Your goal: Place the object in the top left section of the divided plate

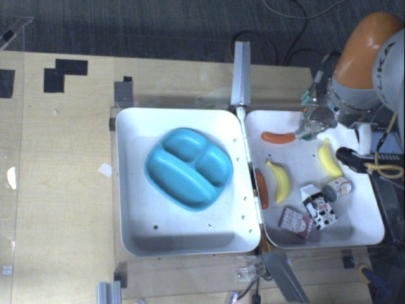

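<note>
On wooden bench (63, 170), two white bins (136, 233)

Fixed above the bench (63, 170), looking down at a slant. Takes in both white bins (126, 189), far enough back to show dark floor beyond the gripper (308, 130).

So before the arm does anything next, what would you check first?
1. Blue divided plate sits flat in the left bin: ok.
2. Its top left section holds nothing: ok.
3. Gripper is over the right bin, near the red sausage: ok.
4. Something between its fingers: cannot tell.
5. Two bananas lie apart from the sausage: ok.
</note>
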`<move>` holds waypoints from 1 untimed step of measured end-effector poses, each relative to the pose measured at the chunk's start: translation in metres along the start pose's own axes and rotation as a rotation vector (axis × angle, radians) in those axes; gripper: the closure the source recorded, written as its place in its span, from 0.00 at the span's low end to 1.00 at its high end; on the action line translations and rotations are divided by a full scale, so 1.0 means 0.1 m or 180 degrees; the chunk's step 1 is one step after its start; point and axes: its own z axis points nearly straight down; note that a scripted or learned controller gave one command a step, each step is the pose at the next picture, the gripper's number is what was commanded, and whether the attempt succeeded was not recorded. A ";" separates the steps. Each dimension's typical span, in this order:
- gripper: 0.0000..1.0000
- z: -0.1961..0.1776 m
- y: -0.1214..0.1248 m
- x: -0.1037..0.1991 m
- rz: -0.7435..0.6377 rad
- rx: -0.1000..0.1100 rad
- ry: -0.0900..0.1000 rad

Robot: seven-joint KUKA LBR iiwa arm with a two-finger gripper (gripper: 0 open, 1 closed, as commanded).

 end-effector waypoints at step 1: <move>1.00 -0.35 0.01 0.72 -0.0786 -0.0057 -0.0006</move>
